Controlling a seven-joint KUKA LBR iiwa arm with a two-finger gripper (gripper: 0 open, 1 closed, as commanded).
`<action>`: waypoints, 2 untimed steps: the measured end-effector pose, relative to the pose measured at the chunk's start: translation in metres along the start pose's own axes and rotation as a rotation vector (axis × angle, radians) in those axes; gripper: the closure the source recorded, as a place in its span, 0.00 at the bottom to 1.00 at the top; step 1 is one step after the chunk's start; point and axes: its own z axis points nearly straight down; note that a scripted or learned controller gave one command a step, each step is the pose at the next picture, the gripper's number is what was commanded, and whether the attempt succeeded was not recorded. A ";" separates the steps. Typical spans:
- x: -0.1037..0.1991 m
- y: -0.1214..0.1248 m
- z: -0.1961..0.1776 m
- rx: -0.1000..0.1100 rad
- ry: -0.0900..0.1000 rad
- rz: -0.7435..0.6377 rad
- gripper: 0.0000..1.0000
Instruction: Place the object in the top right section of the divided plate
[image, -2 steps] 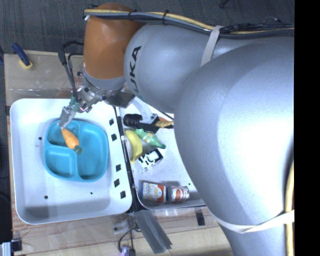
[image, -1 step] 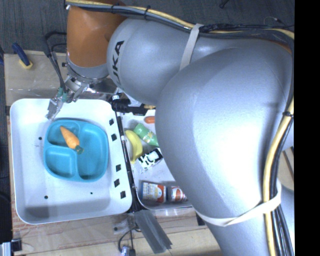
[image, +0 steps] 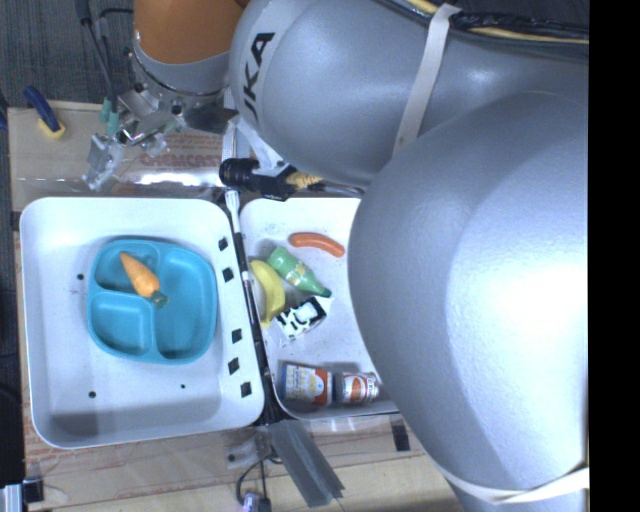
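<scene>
Looming closest to us is the grey arm (image: 480, 260), reaching over the right bin (image: 345, 215); its gripper (image: 125, 135) hangs beyond the bins' far edge, whether apart or together we cannot tell. We see the carrot (image: 140, 275) already lying across the blue divided plate (image: 110, 330) in the left bin (image: 50, 300); we judge placement done, so retreating comes next.

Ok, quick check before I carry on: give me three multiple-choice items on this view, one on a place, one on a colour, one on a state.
1. Where does the carrot lie?
A. On the blue divided plate in the left bin
B. In the right bin, beside the sausage
C. On the bench outside both bins

2. What colour is the bottle beside the banana?
A. Red
B. Green
C. Purple

3. How does the can in the right bin rest?
A. Upright
B. On its side
C. Stacked on the banana

Answers: 1 A, the carrot rests across the plate's upper sections; 2 B, its body shows green; 3 B, its length runs along the bin floor.
</scene>
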 end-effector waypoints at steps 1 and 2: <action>-0.002 0.004 0.134 0.006 0.002 0.156 0.00; -0.009 0.002 -0.018 0.001 0.000 0.151 0.00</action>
